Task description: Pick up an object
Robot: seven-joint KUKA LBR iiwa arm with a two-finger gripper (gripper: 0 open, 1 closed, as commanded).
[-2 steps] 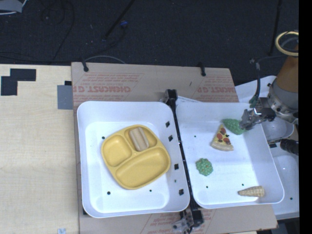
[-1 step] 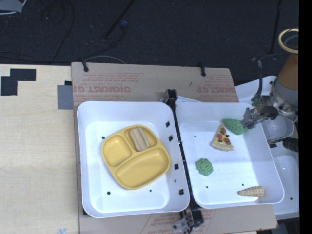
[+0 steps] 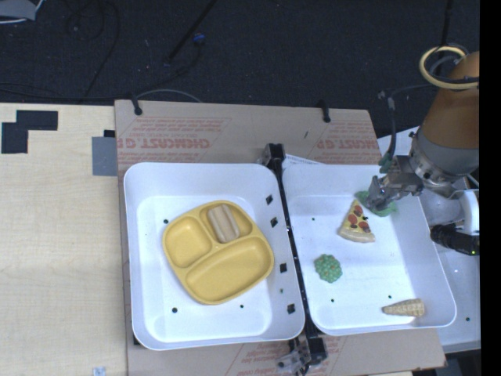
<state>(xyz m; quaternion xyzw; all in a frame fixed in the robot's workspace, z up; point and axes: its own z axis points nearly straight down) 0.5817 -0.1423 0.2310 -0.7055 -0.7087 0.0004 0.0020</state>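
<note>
Nearest you, a corn piece lies in the right bin. The pizza slice sits just left of the hand; you can't tell its grip.

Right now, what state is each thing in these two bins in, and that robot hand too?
Yellow divided plate: flat in the left bin, holding a tan hot dog in one small compartment.
Pizza slice: lying flat in the right bin, just beside the hand.
Green broccoli piece: loose mid-bin.
Tan corn cob: on its side near the front corner.
Hand: low over a green object at the bin's far edge; grip unclear.
</note>
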